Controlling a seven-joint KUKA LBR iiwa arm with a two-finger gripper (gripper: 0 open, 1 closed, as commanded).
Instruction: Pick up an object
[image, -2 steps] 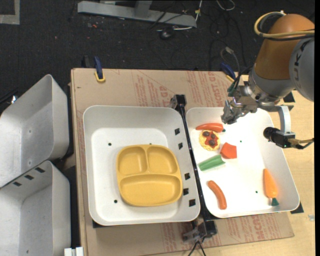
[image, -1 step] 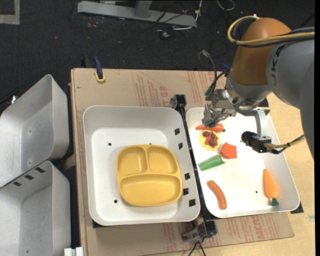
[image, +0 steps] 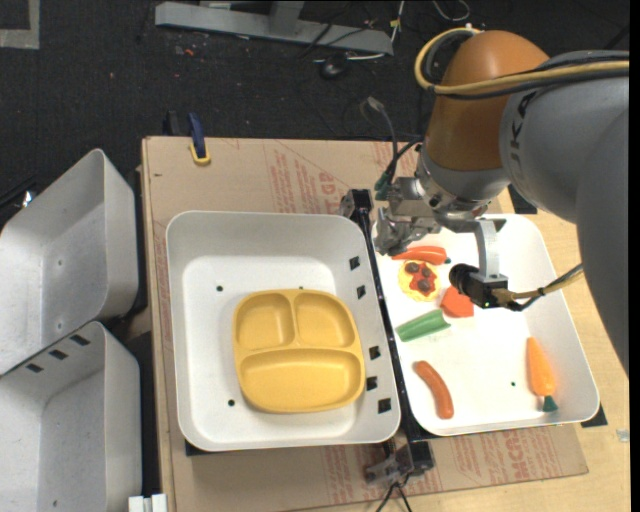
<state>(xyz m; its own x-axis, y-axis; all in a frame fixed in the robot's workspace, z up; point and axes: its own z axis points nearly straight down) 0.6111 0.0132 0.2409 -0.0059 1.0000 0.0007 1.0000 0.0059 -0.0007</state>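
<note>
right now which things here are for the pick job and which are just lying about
For the job: red pepper, toy pizza, green pod, sausage, carrot.
Lying about: yellow divided plate, blue clip.

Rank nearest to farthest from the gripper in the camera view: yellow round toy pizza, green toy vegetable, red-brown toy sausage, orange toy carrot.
The gripper is at the right bin's far-left corner.
1. Yellow round toy pizza, right beside it.
2. Green toy vegetable, left middle.
3. Red-brown toy sausage, near left.
4. Orange toy carrot, near right.
</note>
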